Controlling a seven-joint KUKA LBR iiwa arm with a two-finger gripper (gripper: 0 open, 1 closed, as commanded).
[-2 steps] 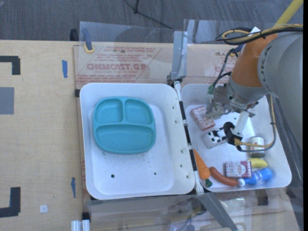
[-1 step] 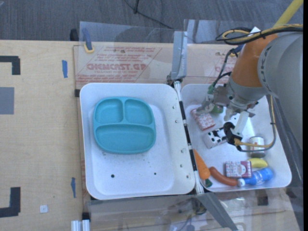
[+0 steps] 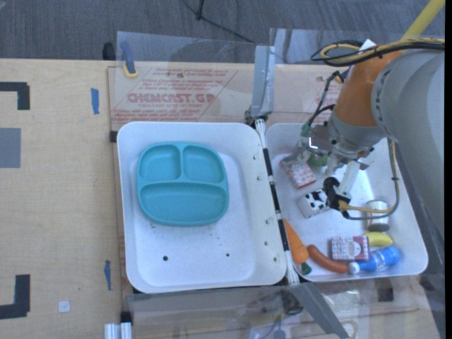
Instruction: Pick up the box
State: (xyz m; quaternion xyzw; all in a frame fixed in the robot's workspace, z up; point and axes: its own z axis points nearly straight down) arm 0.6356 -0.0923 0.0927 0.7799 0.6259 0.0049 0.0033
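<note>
Box (image 3: 300, 174) is small, red and white, and it lies flat near the upper left of the right bin (image 3: 408, 224) on the tabletop. It is not picked up yet. It rests on the bin floor, so the job has only begun. The hand (image 3: 328, 162) hangs just to the right of the box, very close to it. The big grey and orange arm (image 3: 360, 97) covers the hand from above, so I cannot tell if it is open or closed, or if it touches the box. Nothing shows in its grip. What is left is to grab the box and lift it. A toy cow (image 3: 314, 203) stands just below the box. A pink carton (image 3: 349, 248) lies lower down.
</note>
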